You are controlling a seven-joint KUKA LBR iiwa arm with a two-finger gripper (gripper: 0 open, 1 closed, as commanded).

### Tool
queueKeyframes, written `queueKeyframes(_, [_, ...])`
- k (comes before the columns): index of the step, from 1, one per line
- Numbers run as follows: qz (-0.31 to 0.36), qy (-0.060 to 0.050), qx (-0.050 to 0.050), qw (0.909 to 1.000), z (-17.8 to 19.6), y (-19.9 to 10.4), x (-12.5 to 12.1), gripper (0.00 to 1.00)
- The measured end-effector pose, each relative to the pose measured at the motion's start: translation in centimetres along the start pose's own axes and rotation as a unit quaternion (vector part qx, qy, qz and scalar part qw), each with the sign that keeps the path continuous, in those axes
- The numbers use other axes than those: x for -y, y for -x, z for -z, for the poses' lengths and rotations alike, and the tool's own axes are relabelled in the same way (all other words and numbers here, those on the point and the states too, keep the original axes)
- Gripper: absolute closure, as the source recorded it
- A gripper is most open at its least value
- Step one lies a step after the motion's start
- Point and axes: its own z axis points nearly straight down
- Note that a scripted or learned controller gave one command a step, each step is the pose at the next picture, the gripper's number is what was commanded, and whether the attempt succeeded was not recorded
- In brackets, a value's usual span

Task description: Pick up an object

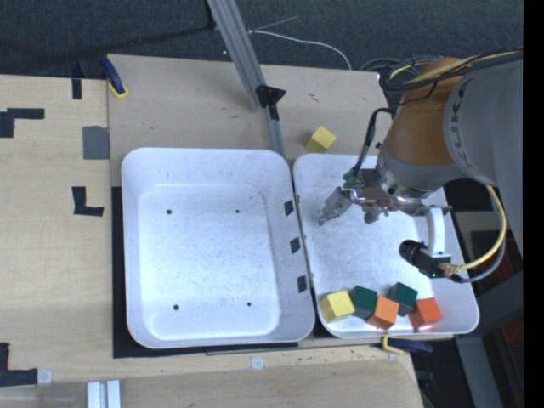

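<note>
The hand [350, 206] hangs over the right bin [340, 253] — fingers spread, gripping nothing — blocks [382, 306] well apart.

Arm in from right, gripper low, nothing between fingers.

1 grey arm enters from the right edge, its bulky upper link filling the upper right corner, with the orange band [416, 130] just above the wrist. Wrist bends down and toward the left. The gripper [350, 206] sits below the band, its 2 fingers pointing left and slightly down; one slim finger [331, 207] sticks out clearly, the other is shorter in view beside it at the right. Fingers look spread apart, with nothing held. A black cable loops from the wrist round the arm's right side, a yellow one beside it.
</note>
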Motion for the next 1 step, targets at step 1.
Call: queueKeyframes(1, [-0.002, -0.002, 0.0, 1.0, 0.0, -1.2, 7.72, 0.0])
